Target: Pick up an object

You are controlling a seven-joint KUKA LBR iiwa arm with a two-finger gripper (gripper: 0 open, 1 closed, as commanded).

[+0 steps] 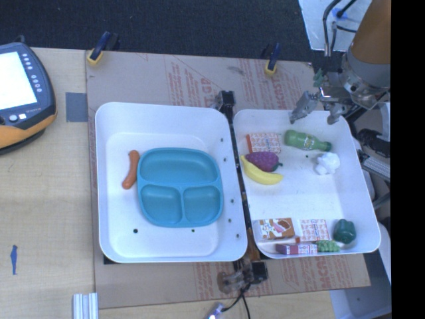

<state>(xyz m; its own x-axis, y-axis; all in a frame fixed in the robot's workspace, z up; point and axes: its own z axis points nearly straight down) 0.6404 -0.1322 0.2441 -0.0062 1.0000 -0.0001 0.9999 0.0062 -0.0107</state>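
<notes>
We see pincer (316,108) open, empty, hovering at upper right of frame above far rim of right bin (353,198). Green bottle (305,139) lies nearest, just below. We'd descend straight, straddle bottle's narrow width, avoid white lump (325,163).

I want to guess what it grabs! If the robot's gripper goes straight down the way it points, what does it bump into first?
Probably the green bottle. The gripper hangs open over the top edge of the right bin, and the bottle lies nearest below it. Height is hard to judge here, so it might touch bare bin floor instead.
</notes>
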